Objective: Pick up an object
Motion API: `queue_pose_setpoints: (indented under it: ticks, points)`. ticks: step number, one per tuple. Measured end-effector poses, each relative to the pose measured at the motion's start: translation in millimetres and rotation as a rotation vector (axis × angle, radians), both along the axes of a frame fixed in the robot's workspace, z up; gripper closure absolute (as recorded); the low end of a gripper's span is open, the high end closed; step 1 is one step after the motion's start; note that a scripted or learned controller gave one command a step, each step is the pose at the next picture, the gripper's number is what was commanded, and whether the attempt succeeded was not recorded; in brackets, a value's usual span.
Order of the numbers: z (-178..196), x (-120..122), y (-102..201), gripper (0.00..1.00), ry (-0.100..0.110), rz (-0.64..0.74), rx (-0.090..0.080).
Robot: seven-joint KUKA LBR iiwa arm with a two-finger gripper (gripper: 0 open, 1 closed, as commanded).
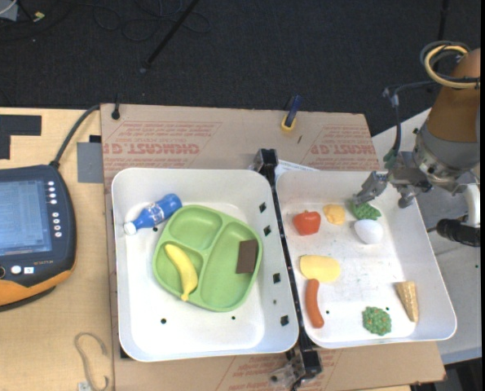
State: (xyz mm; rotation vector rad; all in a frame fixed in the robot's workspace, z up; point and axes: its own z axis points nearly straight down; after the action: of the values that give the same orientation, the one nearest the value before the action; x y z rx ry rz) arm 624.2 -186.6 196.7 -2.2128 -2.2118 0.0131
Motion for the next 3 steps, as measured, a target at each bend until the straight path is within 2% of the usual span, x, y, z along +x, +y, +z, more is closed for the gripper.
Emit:
queue_pose_setpoints:
  ticks: [1,3]
  points:
    - [8.4,3.0,-0.5,0.00,-0.014,0.001,-0.003]
    - [-83.9,1.7,-5.5,0.00,-0.008,0.003,-0.002]
